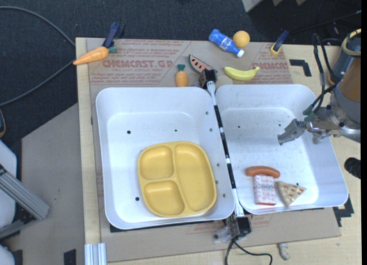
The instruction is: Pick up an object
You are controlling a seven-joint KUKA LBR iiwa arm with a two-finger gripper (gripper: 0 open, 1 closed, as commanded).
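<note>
The arm (350, 80) comes in from the right edge of the frame, and its gripper (288, 133) hangs over the right bin (252, 100), near the middle of that bin's right half. Whether the claw is released or clenched cannot be told from this slant; nothing shows in it. Below the gripper, in the lower part of the right bin, lie three toys close together: a sausage (263, 171) lying sideways, a red-and-white packet (264, 190) just beneath it, and a pizza slice (291, 191) just right of the packet. All three rest on the bin floor, apart from the gripper. The left bin (117, 109) holds a yellow tray (176, 178) with three compartments, set toward its lower middle. The two bins touch along a dark seam down the centre of the frame. Behind the bins, on the cardboard (143, 63) along the upper part of the frame, sit a carrot (92, 56) at upper left, a small orange carrot (182, 78) and a melon slice (199, 63) near the centre, a banana (241, 73) to their right, and above it a blue bottle (225, 42) beside an orange (242, 38). Two blue clips (113, 33) stand at the cardboard's upper corners.
</note>
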